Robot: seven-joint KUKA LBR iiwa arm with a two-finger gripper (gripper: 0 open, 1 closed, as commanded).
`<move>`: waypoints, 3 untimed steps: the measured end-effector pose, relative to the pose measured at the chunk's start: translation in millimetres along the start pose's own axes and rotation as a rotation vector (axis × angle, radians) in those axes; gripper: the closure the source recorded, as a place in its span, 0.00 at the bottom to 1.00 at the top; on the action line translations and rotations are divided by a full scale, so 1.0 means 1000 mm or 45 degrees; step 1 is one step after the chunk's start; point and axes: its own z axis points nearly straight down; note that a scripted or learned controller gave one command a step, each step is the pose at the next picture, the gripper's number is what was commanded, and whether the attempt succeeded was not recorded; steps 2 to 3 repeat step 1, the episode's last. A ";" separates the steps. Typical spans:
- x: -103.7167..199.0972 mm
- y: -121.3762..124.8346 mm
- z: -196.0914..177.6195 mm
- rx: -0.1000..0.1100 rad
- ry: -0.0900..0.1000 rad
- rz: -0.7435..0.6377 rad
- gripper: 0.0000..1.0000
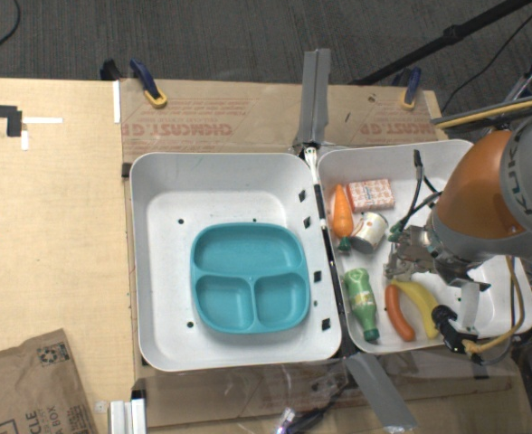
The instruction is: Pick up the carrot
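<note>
The carrot is orange and short. It lies in the right bin near its left wall, pointing up and down the view. My gripper hangs over the middle of that bin, right of and below the carrot and apart from it. It sits just above the top ends of a banana and a red sausage. The arm's orange band hides part of the bin behind it.
A silver can lies right beside the carrot's lower end, and a pink box sits to its upper right. A green bottle lies lower left in the right bin. The left bin holds a teal divided plate.
</note>
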 end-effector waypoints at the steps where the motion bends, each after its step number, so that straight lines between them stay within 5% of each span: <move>1: 0.044 -0.034 -0.082 0.033 -0.015 0.732 1.00; 3: 0.044 -0.034 -0.082 0.033 -0.015 0.732 1.00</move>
